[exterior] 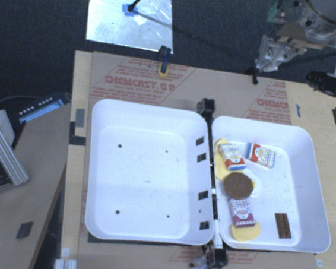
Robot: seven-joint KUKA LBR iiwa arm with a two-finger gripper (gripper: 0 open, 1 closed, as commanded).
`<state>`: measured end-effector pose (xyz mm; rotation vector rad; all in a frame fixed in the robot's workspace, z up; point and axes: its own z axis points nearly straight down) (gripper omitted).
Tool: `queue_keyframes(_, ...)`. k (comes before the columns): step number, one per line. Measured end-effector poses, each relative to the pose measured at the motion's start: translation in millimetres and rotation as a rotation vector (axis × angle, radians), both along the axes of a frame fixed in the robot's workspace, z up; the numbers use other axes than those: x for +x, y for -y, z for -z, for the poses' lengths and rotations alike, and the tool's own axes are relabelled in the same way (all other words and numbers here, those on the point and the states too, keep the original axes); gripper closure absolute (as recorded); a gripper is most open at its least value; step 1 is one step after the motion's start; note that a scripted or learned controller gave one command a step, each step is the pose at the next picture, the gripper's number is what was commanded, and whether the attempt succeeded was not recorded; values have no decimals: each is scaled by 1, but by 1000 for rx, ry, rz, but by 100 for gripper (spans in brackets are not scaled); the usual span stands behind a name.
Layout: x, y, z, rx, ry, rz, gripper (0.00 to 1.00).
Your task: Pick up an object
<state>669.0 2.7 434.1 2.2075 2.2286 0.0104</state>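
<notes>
Gripper: at 1 o'clock, above bench, grip state indiscernible. Right bin: brown disc, snack packets.

We see two bins side by side: the left bin and the right bin. In the right bin's left half, two small packets lie behind a round cookie; another packet lies before it, a chocolate bar to its right.
</notes>
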Motion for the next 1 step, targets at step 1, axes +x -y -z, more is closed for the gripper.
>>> queue_keyframes(1,0,-28,-13,-1,-4,3,100)
